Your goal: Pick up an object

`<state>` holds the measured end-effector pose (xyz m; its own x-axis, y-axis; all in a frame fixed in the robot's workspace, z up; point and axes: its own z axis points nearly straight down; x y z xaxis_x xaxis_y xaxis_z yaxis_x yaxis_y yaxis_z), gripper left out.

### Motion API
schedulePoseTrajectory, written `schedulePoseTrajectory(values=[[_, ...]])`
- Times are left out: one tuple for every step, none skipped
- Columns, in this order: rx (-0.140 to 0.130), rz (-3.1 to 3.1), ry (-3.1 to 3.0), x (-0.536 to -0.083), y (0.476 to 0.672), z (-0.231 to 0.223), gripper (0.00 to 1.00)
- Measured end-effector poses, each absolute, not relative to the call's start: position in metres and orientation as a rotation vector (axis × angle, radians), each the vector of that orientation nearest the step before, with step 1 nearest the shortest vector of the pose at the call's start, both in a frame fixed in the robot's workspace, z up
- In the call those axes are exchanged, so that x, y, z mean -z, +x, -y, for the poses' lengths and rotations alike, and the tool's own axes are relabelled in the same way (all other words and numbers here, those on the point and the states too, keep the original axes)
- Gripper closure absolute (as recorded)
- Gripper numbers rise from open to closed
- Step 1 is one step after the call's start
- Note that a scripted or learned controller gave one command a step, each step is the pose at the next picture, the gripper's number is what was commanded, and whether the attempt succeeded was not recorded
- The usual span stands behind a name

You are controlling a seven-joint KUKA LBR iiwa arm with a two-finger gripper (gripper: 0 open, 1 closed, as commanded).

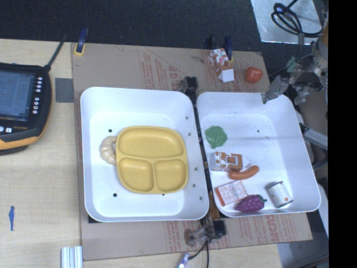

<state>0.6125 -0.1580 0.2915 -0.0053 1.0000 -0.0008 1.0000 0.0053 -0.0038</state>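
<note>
Hovering over the right bin's [290,127] far right corner, the gripper [284,85] holds nothing, fingers spread apart. Inside lie a sausage [244,173], grapes [249,204], a can [278,194], and 2 cartons [225,161] with unreadable print.

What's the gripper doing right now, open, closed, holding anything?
Gripper: over the right bin's far rim; open or closed cannot be told, and nothing is seen between its fingers.
</note>
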Motion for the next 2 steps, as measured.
schedulePoseTrajectory(values=[[-0.007, 2.224, -2.212, -0.191, 0.51, 0.102, 0.0], [0.012, 2.233, -2.218, -0.108, 0.536, 0.12, 0.0]])
